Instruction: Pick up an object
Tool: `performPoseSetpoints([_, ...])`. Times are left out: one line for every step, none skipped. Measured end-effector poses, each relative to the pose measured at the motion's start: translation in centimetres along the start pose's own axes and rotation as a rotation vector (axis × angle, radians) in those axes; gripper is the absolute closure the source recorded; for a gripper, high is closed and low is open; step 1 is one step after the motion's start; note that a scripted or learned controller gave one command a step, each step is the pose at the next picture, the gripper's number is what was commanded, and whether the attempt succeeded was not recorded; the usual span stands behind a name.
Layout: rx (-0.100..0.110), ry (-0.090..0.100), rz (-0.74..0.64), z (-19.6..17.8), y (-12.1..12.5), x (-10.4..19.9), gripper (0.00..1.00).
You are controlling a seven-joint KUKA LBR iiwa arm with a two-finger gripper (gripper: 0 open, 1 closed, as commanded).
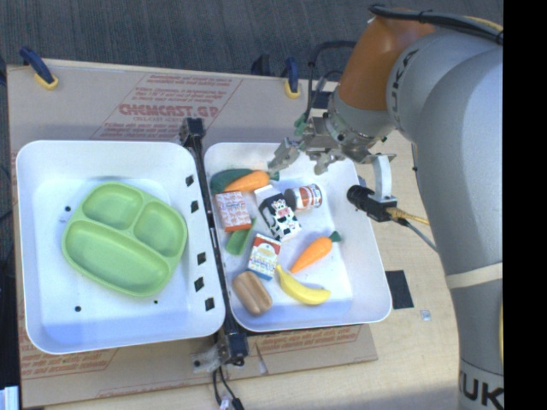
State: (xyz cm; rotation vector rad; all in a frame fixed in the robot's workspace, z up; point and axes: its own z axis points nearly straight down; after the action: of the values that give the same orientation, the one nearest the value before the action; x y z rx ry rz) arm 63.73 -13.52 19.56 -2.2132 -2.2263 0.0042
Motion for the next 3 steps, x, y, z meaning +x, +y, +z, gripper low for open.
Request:
performPoseSetpoints([-0.005,-0.001,0.0,-16.0,0.8,0.2,0.0])
performPoseSetpoints([-0.003,-0.001,-0.007,-17.0,0.8,0.3,1.0])
performPoseSetpoints([0.005,0.001,-0.002,-2.0,1.9,9.7,1.0])
